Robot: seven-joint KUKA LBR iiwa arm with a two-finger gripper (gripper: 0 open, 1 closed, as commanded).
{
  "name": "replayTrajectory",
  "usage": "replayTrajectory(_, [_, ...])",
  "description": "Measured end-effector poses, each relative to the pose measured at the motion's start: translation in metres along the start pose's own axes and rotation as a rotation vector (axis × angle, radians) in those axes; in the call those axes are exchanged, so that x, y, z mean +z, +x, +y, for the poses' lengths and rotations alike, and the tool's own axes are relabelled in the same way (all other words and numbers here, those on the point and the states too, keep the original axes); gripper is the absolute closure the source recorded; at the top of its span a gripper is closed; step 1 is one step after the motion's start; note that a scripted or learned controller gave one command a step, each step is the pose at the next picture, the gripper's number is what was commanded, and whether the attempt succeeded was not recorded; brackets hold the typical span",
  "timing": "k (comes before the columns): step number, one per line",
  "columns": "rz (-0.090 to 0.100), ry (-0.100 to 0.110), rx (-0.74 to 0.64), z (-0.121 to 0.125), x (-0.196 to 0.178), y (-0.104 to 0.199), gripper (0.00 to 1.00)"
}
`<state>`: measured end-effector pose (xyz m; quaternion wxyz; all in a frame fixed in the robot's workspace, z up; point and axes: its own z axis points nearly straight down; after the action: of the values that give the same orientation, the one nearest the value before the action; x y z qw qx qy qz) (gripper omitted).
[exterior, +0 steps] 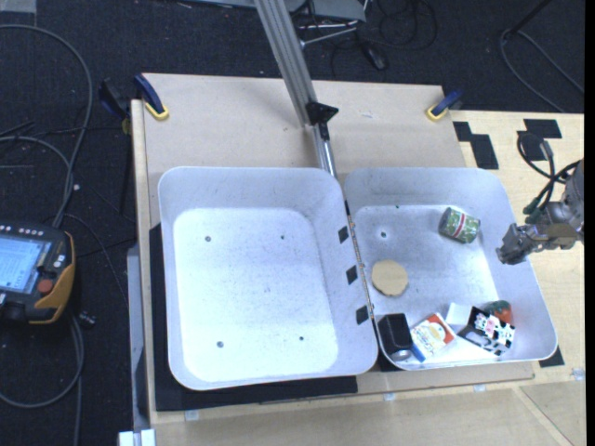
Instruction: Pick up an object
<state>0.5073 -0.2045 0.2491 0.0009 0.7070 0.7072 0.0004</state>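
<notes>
The grey two-finger gripper [514, 246] hangs at the right rim of the right shallow white bin [483, 193], and whether it is open or closed I cannot tell. Nothing is visibly held. Inside that bin a small green can [459, 224] lies on its side near the far right, a round tan disc [390, 278] sits near the left wall, and along the near edge lie a black block [395, 334], a red-and-white carton [432, 334] and a black patterned box [489, 329]. The left white bin [186, 193] lies beside it on the wooden bench [232, 124].
</notes>
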Motion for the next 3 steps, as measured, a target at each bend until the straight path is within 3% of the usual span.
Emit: replayTrajectory(3, [0.002,0.003,-0.003,0.025,0.017,0.151,1.00])
